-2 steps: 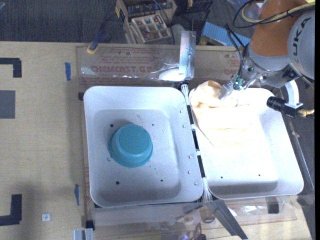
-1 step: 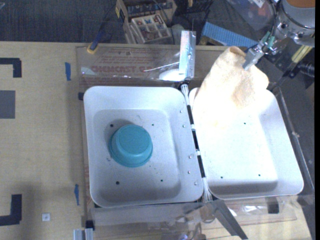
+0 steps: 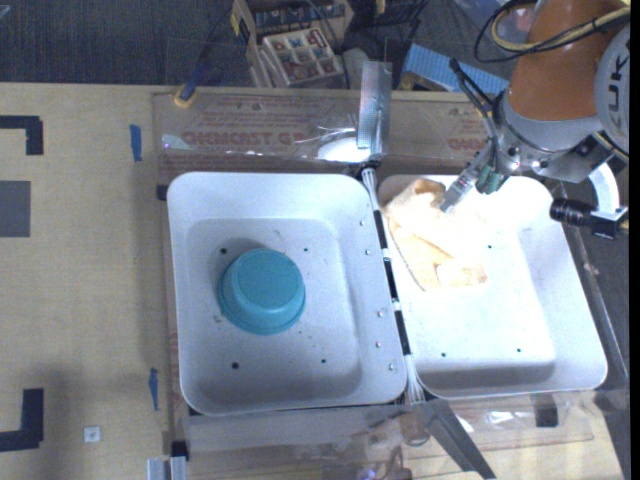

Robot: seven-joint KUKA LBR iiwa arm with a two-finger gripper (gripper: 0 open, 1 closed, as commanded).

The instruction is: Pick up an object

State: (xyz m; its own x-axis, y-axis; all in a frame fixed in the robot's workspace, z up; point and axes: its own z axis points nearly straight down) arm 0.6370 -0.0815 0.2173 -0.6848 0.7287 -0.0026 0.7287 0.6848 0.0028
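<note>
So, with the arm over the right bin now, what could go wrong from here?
1. The end effector is near the upper left corner of the right bin, close to the wall, so a descent may strike the rim.
2. The pale cloth is limp and blends with the bright bin floor; a pinch may catch only a fold and slip.
3. The teal bowl sits alone in the left bin, far from the arm, so it probably stays untouched.

bright overhead light washes out the right bin (image 3: 560, 358) into glare; the left bin (image 3: 200, 208) shows soft shadows. the background is dim, edges slightly soft.
</note>
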